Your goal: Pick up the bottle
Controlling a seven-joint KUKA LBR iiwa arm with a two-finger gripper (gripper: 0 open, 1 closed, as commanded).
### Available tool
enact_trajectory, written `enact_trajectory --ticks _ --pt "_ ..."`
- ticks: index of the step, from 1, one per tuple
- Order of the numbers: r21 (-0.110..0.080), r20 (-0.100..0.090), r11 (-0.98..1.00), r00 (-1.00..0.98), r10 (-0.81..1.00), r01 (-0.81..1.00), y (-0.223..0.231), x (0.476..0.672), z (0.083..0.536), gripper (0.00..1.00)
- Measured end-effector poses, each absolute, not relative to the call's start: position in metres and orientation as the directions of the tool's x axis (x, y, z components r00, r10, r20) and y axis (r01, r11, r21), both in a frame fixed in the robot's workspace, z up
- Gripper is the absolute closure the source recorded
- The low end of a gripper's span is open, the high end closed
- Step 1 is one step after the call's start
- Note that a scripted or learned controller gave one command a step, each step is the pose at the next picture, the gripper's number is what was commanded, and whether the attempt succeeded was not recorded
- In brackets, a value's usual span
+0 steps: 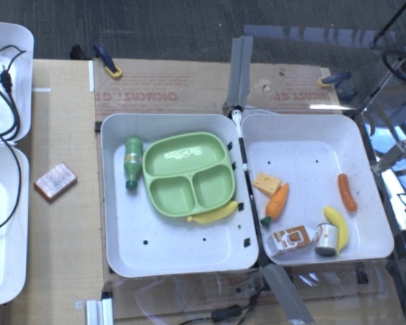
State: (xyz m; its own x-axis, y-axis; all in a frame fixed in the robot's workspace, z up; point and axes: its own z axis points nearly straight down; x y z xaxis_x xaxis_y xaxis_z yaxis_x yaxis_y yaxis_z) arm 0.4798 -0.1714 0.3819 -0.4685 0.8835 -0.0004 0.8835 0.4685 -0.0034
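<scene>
Two bins [115, 202]: one bottle [132, 162], two bananas [213, 214].

Fixed overhead camera, slanted down, both bins [115, 202] in frame.

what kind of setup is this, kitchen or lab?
Likely a lab pick-and-place bench, not a kitchen. Two shallow white bins, left bin and right bin, sit on a clamped cardboard sheet. They hold toy items: a green bottle, a divided green plate, a carrot.
</scene>
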Motion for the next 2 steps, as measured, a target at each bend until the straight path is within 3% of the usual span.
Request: enact_trajectory --ticks 1,2 --pt "-0.007 0.000 0.229 -0.229 0.973 0.973 -0.0970 0.4792 0.3159 0.00" --pt "-0.012 0.000 0.232 -0.232 0.973 0.973 -0.0974 0.4812 0.3222 1.00"
